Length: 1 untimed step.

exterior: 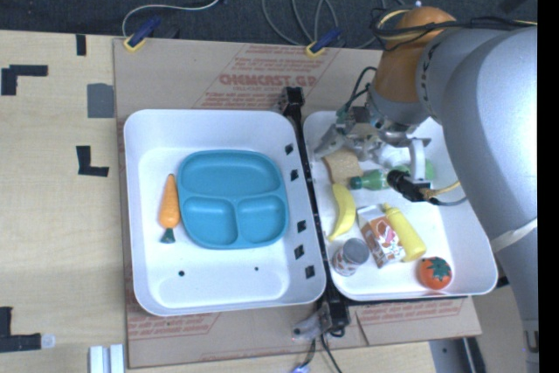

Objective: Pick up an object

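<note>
Red "CHEMCAST GP" lettering (266, 81) on bench board; claw (360, 140) over right bin (467, 227), grip unclear.

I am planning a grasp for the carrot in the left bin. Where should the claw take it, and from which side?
Grip the carrot across its orange middle, coming straight down. It lies flat, lengthwise beside the blue tray, with bare bin floor on its outer side for one finger.

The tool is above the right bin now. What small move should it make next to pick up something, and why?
Probably a short descent onto the bread slice. The tool hangs at the far end of the right bin, almost over the slice, and nothing shows in its grasp. The green bottle and banana lie beside the slice, so it should go straight down.
</note>
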Each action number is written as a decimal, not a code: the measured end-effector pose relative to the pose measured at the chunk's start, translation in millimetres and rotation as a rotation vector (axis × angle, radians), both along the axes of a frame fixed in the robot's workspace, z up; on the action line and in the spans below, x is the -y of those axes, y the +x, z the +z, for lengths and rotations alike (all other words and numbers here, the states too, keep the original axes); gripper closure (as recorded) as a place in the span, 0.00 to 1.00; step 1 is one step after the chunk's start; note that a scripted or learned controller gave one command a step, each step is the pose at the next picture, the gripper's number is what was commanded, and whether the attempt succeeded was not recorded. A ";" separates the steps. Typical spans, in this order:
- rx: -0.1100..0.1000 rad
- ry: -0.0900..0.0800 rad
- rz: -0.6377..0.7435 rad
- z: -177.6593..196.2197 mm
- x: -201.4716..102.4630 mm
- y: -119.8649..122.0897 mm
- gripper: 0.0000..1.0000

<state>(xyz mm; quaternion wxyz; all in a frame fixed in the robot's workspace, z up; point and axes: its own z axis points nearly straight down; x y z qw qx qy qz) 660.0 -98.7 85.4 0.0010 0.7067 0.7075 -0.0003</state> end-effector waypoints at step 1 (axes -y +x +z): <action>0.000 0.001 0.001 0.0 7.4 8.8 0.00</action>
